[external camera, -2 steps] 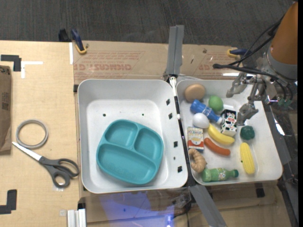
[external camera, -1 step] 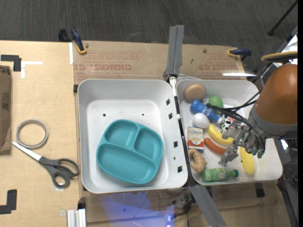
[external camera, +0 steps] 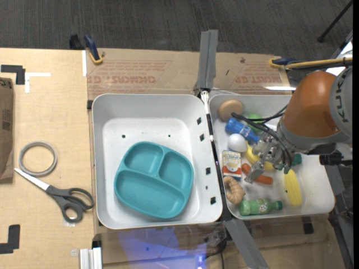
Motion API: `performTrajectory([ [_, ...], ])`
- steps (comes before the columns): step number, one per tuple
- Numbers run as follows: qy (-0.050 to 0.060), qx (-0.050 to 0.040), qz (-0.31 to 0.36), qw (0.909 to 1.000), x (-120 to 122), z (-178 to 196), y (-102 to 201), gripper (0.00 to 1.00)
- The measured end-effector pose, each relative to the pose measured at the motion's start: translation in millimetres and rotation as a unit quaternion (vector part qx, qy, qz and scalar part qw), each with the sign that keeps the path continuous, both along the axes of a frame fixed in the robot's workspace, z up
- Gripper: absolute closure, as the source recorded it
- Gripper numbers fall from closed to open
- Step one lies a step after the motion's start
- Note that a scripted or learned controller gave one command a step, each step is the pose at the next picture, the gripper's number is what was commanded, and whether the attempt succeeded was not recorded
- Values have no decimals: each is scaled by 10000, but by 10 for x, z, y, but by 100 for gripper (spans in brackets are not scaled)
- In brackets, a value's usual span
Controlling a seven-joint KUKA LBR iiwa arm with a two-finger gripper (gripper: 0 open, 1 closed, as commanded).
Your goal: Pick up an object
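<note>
One orange carrot we note just below the gripper, lying leftward-slanted; jaw state we cannot tell

The KUKA arm, grey with a glossy orange band bearing part of the maker's lettering in dark capitals, carries black cables along its wrist to a small metallic claw.

Rt bin, frame's right-center: toy corn, green bottle lying flat, white egg, blue bottle, croissant.
</note>
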State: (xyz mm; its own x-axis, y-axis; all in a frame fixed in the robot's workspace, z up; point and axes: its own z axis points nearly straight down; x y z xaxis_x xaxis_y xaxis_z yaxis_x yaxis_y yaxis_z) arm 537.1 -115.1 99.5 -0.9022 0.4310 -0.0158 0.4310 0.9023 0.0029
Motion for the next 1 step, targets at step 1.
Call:
performTrajectory([
  [1, 36, 7, -311, 9995, 811, -43, 70, 0],
])
